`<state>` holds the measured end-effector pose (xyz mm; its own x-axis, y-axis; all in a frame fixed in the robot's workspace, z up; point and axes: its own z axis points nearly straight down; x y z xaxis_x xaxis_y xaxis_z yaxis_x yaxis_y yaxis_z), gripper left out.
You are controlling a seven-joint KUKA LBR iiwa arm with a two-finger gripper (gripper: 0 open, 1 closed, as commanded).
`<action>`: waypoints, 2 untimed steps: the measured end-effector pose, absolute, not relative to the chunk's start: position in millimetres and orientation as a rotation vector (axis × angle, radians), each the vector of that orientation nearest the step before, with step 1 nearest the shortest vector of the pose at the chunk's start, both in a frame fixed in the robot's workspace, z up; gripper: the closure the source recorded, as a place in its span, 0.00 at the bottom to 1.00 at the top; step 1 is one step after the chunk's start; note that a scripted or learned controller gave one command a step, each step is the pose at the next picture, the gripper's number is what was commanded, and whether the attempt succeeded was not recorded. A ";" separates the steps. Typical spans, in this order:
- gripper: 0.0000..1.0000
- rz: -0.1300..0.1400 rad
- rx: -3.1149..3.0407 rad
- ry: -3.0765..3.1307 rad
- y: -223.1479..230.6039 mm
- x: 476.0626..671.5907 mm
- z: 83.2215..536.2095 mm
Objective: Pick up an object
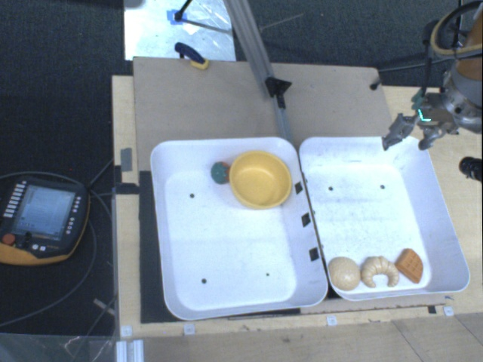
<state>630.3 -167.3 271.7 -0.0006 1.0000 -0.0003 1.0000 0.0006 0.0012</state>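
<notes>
Two white bins sit side by side on the tabletop (249,96). At the far end of the left bin (226,277) a yellow bowl (260,179) stands upright, with a small dark green ball (219,173) touching its left side. Along the near wall of the right bin (362,179) three food pieces lie in a row: a pale round bun (344,273) on the left, a curved croissant (380,271) in the middle and an orange waffle (410,265) on the right, each just beside the next. The gripper (412,136) hangs over the far right corner of the right bin, well apart from the food; its two fingers are spread, with nothing between them. A teach pendant (39,218) lies on the dark floor to the left of the tabletop.
</notes>
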 end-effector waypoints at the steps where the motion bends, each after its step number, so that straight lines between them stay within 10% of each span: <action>1: 0.00 0.001 2.220 2.221 -167.3 630.3 271.7; 2: 0.00 -0.003 2.224 2.223 -174.1 623.3 223.7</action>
<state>623.3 -174.1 223.7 0.0004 1.0000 0.0004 1.0000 -0.0004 -0.0028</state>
